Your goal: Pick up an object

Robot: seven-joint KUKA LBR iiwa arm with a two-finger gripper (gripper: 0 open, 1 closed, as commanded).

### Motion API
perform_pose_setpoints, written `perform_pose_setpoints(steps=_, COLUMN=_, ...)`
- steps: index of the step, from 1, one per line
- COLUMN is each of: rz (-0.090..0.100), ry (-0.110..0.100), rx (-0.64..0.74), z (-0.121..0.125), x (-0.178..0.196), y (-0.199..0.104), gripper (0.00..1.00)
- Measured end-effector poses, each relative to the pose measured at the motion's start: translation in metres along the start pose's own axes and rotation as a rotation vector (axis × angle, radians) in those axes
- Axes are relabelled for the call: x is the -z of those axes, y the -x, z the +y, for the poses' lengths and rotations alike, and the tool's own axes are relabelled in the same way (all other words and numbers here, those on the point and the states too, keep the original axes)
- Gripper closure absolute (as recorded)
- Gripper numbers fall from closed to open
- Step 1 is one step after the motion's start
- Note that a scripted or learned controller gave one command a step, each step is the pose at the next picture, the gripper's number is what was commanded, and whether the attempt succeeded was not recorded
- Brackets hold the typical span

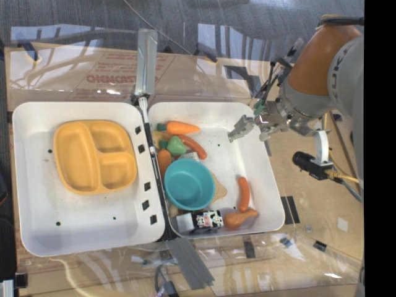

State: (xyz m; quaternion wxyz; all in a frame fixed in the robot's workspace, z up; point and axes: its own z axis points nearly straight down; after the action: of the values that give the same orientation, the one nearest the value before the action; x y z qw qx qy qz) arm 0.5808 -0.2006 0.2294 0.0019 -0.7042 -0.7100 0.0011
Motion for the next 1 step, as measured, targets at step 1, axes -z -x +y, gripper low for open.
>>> perform_pose_setpoints(steps=1, rz=-0.001, ry=0.007, rx=0.049, z=-0.0626, x=-0.1348, y=0.0099, gripper=0.00)
